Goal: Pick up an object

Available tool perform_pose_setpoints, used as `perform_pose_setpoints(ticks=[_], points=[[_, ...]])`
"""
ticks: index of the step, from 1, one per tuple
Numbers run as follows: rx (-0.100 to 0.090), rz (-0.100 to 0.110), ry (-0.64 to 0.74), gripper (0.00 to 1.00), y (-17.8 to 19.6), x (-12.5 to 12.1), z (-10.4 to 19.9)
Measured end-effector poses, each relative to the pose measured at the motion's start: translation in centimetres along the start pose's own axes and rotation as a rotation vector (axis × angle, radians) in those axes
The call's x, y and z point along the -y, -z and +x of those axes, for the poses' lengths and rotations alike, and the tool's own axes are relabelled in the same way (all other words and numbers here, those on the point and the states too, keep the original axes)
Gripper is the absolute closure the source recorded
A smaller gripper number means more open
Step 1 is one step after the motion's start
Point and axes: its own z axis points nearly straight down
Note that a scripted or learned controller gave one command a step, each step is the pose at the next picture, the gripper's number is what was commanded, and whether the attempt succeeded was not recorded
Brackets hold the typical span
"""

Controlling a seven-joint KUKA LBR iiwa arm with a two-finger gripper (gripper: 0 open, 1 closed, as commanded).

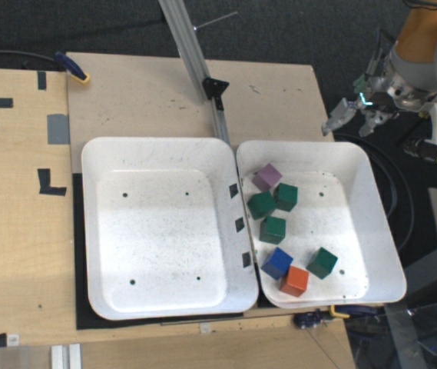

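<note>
Two white bins sit side by side on a wooden bench [164, 91]. Right bin [356, 167] — purple cube [266, 177], four green cubes [272, 214], blue cube [277, 263], orange cube [295, 280]. Gripper [359, 120] hangs beyond that bin's far-right corner, jaws spread, holding nothing — well apart from the cubes.

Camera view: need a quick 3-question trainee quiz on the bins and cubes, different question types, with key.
1. True or false: all cubes lie in the right bin.
2. How many green cubes are there?
3. Which cube touches the orange cube? A purple cube B blue cube C lone green cube

Key: 1 true; 2 four; 3 B. The pincer hangs outside the bins, past the right bin's far right corner.
</note>
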Motion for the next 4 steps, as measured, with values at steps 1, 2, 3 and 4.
perform_pose_setpoints(ticks=[1, 2, 3, 4], points=[[0.003, -0.004, 0.001, 0.0, 0.3, -0.1, 0.0], [0.001, 0.001, 0.001, 0.0, -6.1, 0.5, 0.1], [0.001, 0.0, 0.001, 0.0, -10.7, 1.2, 0.3], [0.001, 0.0, 0.002, 0.0, -15.5, 1.3, 0.4]])
